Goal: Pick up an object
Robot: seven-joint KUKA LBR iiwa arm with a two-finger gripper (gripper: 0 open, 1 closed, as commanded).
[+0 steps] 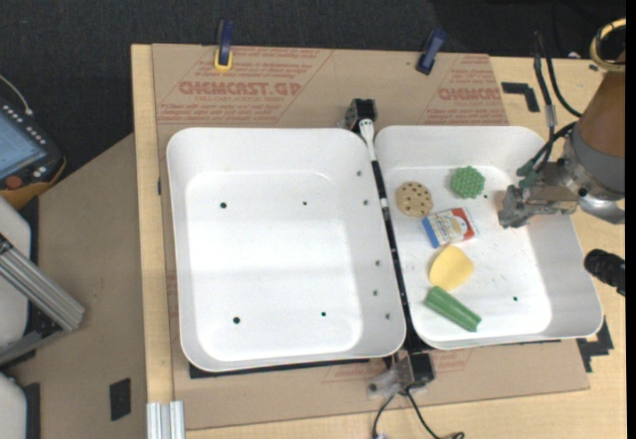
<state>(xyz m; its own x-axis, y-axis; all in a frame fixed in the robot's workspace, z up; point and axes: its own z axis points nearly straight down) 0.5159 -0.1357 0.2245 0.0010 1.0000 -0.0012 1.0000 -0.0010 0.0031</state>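
The right bin (pixel 556 323) holds several small objects: a tan round cookie (pixel 413 197), a green knobbly ball (pixel 466 182), a small red, white and blue packet (pixel 448 226), a yellow rounded piece (pixel 451 268) and a green stick (pixel 453 309). My gripper (pixel 515 209) hangs over the right part of this bin, to the right of the packet and the green ball, apart from both. Nothing shows between its fingers.
The left bin (pixel 189 228) lies beside the right one on a cardboard sheet (pixel 298 74) held by two clips at the back. A black bar (pixel 383 209) runs between the bins. The arm (pixel 601 144) comes in from the right.
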